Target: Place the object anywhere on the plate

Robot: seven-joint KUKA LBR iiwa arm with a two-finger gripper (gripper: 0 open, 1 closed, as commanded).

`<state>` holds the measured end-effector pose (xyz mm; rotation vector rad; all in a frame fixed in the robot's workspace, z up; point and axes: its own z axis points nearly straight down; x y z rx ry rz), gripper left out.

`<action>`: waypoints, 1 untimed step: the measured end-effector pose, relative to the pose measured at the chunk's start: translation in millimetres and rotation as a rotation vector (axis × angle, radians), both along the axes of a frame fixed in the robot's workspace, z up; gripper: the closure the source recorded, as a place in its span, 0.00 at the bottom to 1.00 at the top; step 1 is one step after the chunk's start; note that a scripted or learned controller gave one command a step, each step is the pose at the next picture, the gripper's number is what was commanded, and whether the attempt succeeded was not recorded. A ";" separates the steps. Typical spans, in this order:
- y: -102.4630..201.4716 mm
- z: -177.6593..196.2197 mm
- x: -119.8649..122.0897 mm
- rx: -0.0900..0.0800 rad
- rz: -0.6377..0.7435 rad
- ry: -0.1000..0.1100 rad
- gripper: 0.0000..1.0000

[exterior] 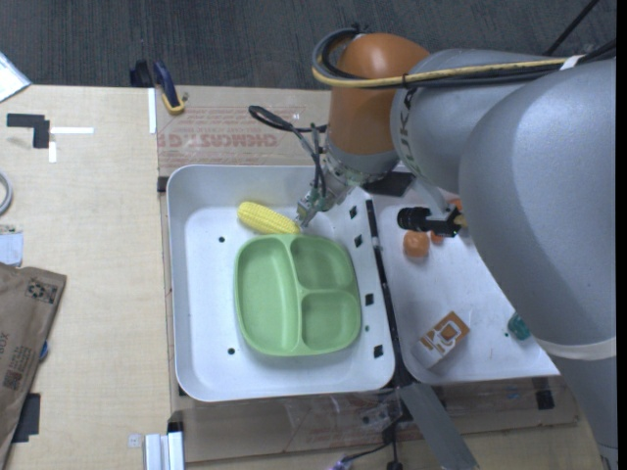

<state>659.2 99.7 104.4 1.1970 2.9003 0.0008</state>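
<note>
Arm (509, 155) overhead | corn (266, 218) long axis left-right, beside plate (265, 302) | fingers (312, 204) state unclear

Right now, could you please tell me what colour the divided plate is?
The plate is light green, seen clearly in the camera view.

Lots of random stuff around here. The two white bins sit side by side on the bench (88, 194): the left bin (201, 302) and the right bin (480, 346). In the right bin there's a small orange thing (417, 245) near the top, a little brown and white card or box (445, 337) lower down, and a teal bit (518, 329) by the right side. A cardboard sheet with red lettering (230, 135) lies behind the bins, with a blue and yellow clamp (167, 88) at its corner. A brown paper bag (27, 331) sits at the far left, plus a black piece (29, 125) taped up top.
</note>
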 end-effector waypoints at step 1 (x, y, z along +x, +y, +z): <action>83.2 14.1 -68.2 0.002 0.309 -0.002 1.00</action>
